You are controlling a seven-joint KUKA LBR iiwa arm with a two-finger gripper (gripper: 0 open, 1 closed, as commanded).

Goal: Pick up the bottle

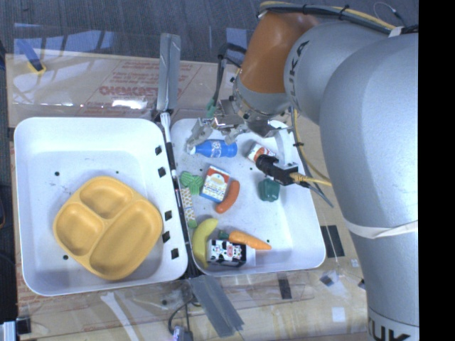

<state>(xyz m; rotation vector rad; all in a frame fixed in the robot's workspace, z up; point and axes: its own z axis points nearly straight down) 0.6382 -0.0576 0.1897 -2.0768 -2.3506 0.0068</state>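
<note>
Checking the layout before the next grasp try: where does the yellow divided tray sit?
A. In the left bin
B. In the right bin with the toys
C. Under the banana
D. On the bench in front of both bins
A: the yellow divided tray lies alone on the floor of the left bin, while the banana and the blue bottle are in the right bin.

Right bin (311,251) crowded, bottle (215,148) hemmed by carton (215,184), sausage (227,197) and rear wall, open floor left near green cup (269,189), left bin (43,190) taken up by yellow tray (106,226)
</note>
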